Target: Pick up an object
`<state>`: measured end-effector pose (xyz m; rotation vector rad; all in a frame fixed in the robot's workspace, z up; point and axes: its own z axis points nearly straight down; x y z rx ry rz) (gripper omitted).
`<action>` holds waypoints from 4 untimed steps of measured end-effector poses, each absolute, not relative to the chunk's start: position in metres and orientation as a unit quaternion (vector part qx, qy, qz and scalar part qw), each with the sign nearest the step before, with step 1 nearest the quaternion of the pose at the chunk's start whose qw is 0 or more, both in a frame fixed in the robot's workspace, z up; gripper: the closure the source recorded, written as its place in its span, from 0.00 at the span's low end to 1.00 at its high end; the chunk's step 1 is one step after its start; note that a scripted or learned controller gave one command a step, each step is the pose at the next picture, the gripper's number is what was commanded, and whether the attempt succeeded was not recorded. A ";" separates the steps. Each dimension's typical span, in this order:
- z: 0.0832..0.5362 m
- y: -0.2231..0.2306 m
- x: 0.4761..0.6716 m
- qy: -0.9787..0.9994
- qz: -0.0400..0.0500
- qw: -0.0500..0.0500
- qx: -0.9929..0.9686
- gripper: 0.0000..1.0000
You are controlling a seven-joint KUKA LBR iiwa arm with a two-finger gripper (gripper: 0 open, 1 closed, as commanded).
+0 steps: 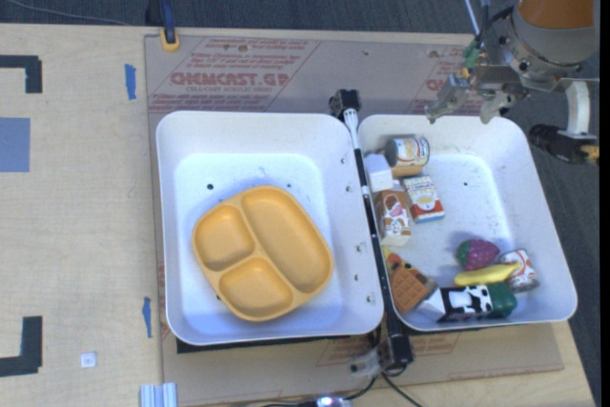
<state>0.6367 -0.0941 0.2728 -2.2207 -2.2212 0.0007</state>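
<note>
Camera view: gripper [467,105] hangs above the back rim of the right bin [548,234], two fingers spread apart, nothing between them; reads as a staging pose before a descent, clear of the clutter. All candidate objects sit in the right bin. Small can [408,151] lies on its side near the back-left corner, closest to the gripper. Small carton [425,199] and brown packet [393,213] lie just in front of it, hard against the divider wall, which likely crowds one finger. Front corner holds a tight cluster: waffle toy [411,287], banana [486,274], purple fruit [477,253], black-and-white toy [465,301], touching or overlapping, so a poor grasp target. Left bin [181,167] holds just a yellow divided plate [262,251], flat, hard to pinch. Can looks like the easiest pick.
</note>
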 end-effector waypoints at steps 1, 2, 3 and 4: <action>0.184 0.014 0.619 -0.708 0.000 0.001 -0.706 0.00; 0.191 -0.091 0.587 -0.706 0.001 0.001 -0.708 0.00; 0.115 -0.094 0.585 -0.707 -0.004 -0.003 -0.707 0.00; 0.090 -0.144 0.576 -0.706 -0.003 -0.006 -0.708 0.00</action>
